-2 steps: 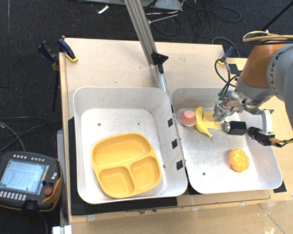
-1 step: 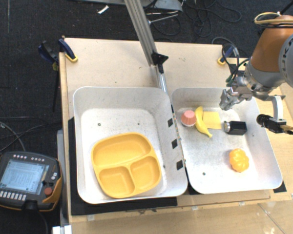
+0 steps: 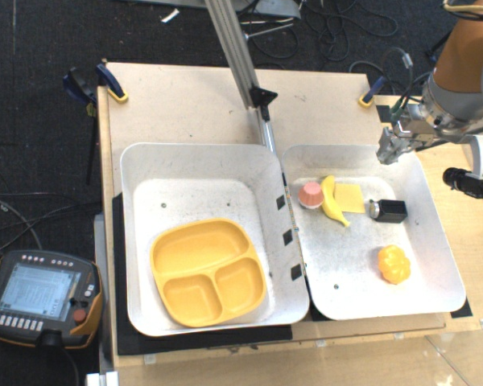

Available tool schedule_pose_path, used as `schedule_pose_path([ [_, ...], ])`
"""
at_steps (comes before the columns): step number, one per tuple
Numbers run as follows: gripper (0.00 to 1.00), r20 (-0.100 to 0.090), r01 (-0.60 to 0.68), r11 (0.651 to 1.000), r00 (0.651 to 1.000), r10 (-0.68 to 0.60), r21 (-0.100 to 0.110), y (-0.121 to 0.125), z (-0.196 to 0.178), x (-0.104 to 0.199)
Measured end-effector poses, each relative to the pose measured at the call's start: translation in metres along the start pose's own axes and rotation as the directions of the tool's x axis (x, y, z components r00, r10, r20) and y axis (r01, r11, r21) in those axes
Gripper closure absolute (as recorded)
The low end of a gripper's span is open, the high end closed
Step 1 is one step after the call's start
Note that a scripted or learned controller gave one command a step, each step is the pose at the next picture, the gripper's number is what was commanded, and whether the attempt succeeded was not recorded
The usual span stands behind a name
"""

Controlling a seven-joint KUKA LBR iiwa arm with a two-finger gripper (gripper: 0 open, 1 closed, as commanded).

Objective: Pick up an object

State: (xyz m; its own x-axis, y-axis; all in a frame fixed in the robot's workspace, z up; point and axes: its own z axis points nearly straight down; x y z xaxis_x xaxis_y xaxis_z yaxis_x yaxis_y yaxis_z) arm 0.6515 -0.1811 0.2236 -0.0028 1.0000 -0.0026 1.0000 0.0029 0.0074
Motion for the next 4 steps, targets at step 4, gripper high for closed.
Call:
schedule_pose_path([
  [4,1.0,-0.005,0.005,1.0,1.0,-0.005,0.01,-0.066,-0.032,0.151],
])
